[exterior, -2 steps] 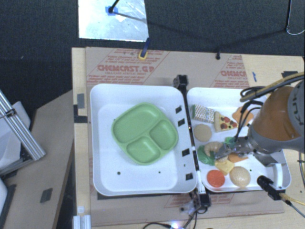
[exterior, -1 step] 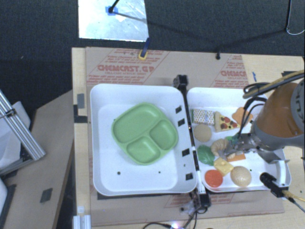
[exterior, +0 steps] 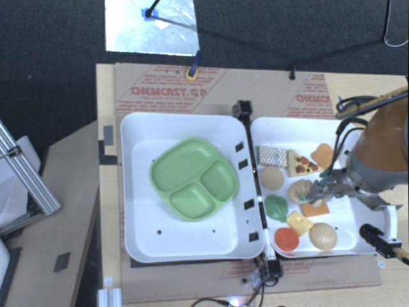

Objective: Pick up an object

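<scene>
The gripper (exterior: 317,190) hangs directly above the orange block (exterior: 315,208), with the tan shell piece (exterior: 298,189) just left. Whether it is spread or pinching, I cannot tell.

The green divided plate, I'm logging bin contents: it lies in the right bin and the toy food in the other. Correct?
Not quite. The camera view shows the green divided plate in the left bin; the toy food fills the right bin.

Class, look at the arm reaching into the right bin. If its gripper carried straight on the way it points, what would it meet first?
The gripper points leftward and down over the toy food. Most likely it meets the tan shell-shaped piece first, though its height above the bin is unclear.
</scene>
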Available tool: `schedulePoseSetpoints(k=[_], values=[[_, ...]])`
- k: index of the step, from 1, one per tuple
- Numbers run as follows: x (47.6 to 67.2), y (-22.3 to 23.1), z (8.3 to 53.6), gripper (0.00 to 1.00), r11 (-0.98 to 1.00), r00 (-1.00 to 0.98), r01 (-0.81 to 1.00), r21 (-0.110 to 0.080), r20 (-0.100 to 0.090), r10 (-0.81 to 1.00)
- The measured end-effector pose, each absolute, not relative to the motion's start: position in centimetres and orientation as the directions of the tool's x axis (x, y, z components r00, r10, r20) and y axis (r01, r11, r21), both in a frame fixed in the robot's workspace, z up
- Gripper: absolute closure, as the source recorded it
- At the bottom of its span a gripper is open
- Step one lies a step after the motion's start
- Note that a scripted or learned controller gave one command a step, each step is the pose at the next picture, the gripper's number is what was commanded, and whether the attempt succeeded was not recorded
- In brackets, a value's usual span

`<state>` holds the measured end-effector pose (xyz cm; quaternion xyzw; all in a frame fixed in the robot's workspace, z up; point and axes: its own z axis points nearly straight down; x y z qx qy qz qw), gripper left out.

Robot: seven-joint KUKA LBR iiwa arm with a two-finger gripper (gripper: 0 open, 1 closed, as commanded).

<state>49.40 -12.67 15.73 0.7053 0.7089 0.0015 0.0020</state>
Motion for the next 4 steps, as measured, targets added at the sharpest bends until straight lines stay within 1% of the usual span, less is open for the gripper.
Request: schedulePoseSetpoints(k=[1, 2, 3, 4], values=[[49.8, -11.7, 20.8, 1.00, 0.006, -0.006, 1.000, 0.007, -0.001, 1.000], [49.9, -11.7, 22.5, 1.00, 0.005, -0.005, 1.000, 0.004, -0.001, 1.000], [50.1, -7.1, 23.1, 1.00, 0.010, -0.010, 1.000, 0.002, 0.001, 1.000], [49.2, -3.0, 21.4, 1.00, 0.009, -0.009, 1.000, 0.001, 0.002, 1.000]])
